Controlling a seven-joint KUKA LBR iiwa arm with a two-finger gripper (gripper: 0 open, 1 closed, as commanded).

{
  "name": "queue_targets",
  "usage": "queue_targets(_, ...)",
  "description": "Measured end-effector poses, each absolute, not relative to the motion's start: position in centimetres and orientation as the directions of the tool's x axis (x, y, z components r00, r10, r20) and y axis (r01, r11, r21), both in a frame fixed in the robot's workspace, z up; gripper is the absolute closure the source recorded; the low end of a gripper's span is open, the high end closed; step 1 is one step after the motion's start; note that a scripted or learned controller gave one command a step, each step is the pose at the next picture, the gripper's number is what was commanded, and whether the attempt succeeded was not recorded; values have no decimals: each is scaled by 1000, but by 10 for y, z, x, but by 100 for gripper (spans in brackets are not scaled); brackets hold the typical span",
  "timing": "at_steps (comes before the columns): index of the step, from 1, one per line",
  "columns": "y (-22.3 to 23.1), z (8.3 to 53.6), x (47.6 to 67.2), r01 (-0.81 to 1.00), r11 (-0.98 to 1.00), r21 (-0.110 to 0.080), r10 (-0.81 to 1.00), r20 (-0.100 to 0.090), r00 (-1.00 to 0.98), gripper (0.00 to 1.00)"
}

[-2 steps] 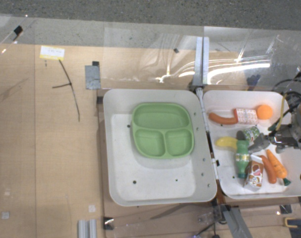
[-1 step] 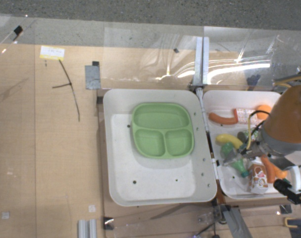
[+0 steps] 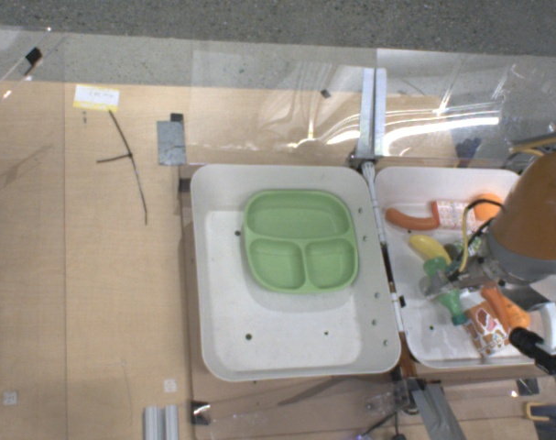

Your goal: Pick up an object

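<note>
Toy food (image 3: 424, 246) cluttering right bin (image 3: 397, 191); green divided plate (image 3: 301, 240) in left bin (image 3: 213, 273)

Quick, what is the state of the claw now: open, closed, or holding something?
Claw: cannot be told; it is low in the right bin among the objects.

orange sausage (image 3: 410, 217) lying flat at right bin's 11 o'clock, yellow banana (image 3: 429, 247) just below, green piece (image 3: 435, 267) beside it, orange carrot (image 3: 505, 309) at 5 o'clock
</note>
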State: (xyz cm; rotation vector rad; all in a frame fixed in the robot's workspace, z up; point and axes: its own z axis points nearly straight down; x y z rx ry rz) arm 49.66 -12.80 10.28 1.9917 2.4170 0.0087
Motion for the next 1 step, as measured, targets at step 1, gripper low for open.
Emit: queue_targets(1,-65,193,540,986,168,7,986,-2,-168,100)
